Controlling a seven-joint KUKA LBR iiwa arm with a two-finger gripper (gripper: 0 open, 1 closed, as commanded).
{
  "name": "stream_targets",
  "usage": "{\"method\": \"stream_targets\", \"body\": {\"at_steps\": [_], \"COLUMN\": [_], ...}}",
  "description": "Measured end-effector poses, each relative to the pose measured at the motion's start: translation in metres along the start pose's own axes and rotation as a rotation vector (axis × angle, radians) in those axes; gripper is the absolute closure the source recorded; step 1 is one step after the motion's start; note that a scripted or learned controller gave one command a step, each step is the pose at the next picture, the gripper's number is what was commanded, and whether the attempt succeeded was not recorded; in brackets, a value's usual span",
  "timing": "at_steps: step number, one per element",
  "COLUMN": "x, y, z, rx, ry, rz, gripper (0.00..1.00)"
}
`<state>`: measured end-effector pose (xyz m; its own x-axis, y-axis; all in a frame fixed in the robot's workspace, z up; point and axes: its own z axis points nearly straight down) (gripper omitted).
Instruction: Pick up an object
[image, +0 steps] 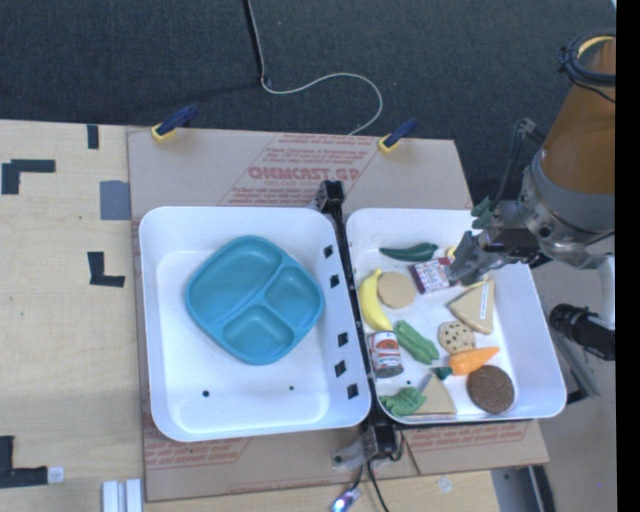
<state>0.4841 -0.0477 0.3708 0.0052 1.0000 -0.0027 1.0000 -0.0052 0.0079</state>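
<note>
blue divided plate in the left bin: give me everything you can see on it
The blue plate is a rounded-square tray in light blue, plastic by its look, with raised ridges splitting it into three compartments: one large, two smaller. All three hold nothing. It lies flat, right side up, turned diagonally, roughly centred on the floor of the left bin. Nothing else touches it; the gripper is over the right bin.
</note>
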Motion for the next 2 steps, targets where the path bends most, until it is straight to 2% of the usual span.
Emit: {"method": "stream_targets", "body": {"at_steps": [1,2], "x": [0.005,0.053], "y": [0.058,0.034], "z": [0.076,0.141], "rx": [0.012,0.018], "ry": [0.001,0.004], "rz": [-0.006,-0.01], "gripper": [1.0,1.0]}}
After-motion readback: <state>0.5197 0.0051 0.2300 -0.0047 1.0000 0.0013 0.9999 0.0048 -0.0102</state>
